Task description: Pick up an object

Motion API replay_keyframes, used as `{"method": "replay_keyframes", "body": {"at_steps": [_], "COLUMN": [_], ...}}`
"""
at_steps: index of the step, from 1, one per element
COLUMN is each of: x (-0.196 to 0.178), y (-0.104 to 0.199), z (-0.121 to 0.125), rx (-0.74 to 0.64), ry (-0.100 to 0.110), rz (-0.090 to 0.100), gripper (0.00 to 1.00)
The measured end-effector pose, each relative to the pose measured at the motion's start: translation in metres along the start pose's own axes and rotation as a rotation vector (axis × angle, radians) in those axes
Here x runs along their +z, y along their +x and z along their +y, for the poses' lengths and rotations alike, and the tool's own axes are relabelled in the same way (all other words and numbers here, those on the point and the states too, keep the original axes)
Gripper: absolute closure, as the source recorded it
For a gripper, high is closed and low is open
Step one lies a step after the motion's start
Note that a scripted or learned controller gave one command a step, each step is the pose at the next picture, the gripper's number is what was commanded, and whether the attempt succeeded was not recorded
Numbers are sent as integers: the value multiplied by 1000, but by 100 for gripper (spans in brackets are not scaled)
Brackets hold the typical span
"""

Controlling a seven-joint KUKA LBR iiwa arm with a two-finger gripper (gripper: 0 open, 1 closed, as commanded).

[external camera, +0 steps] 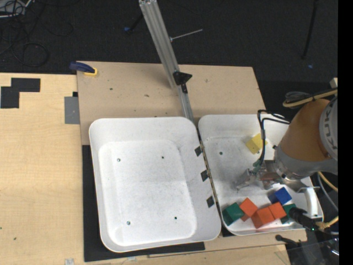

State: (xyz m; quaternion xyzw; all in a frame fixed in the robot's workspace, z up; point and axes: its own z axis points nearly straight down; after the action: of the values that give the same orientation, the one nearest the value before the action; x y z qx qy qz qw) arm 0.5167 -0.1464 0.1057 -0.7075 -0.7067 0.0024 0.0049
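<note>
In the right bin (226, 131) several blocks lie at the near edge: a green block (232, 212), an orange block (249, 207), a larger orange block (266, 215) and a blue block (282, 195). A yellow block (254, 143) rests farther back. My gripper (255, 176) hangs low over the bin's middle, just behind the block cluster and below the yellow block. The arm's orange band and grey wrist cover it from the right.
The left bin (105, 134) sits beside the right one, with black clips along the shared wall. A slanted aluminium rail (162, 43) rises behind the bins. A blue-and-yellow clamp (84, 68) lies at the bench's far left corner. Cables run at the right.
</note>
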Motion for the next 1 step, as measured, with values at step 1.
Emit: {"method": "replay_keyframes", "body": {"at_steps": [1], "x": [-13], "y": [-3], "z": [1], "rx": [8], "ry": [-5], "rz": [-2], "gripper": [100]}}
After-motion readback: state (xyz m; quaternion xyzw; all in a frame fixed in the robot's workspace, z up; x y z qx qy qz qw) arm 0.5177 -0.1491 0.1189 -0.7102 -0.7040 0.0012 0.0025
